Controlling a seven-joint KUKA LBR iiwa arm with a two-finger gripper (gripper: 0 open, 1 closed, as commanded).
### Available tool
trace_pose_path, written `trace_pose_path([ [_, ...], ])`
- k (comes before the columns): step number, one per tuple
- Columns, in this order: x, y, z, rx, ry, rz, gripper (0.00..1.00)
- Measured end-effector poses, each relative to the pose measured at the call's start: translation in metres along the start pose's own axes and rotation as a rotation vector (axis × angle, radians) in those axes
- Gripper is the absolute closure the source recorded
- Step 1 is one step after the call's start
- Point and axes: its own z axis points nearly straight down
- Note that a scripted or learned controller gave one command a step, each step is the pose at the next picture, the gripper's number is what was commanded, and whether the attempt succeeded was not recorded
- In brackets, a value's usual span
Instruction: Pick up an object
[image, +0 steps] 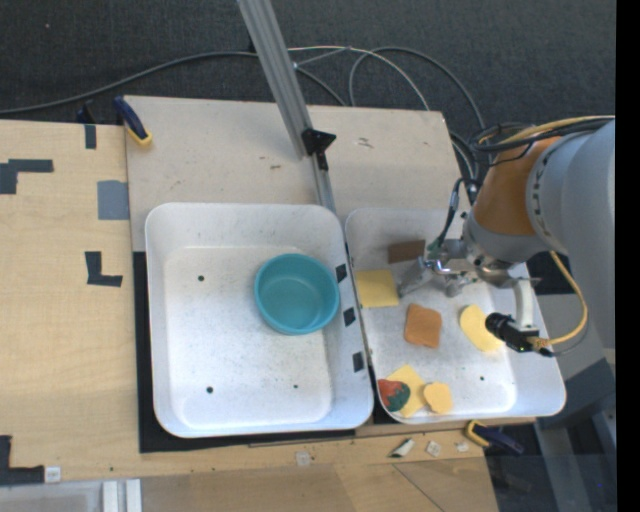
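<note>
My gripper (437, 272) hangs over the upper middle of the right bin (530, 400), under the orange-banded wrist. Just up and left of it lies a brown block (405, 250). A yellow square piece (377, 288) rests against the bin's left wall. An orange-brown square (422, 326) lies below the gripper, with a yellow rounded piece (478, 328) to its right. Near the front wall sit a red, green and yellow item (399, 391) and a small yellow piece (437, 397). I see nothing held in the gripper.
The left bin (200, 400) holds a teal bowl (295, 292) near its right side. A slanted grey pole (290, 90) stands behind the bins. Cables run across the back of the bench and along the arm's right side.
</note>
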Motion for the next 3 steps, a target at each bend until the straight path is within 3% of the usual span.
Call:
trace_pose_path([
  [1,0.001,0.000,-0.011,0.000,0.001,-0.002,1.00],
  [3,0.004,0.003,-0.117,-0.003,0.001,0.001,1.00],
])
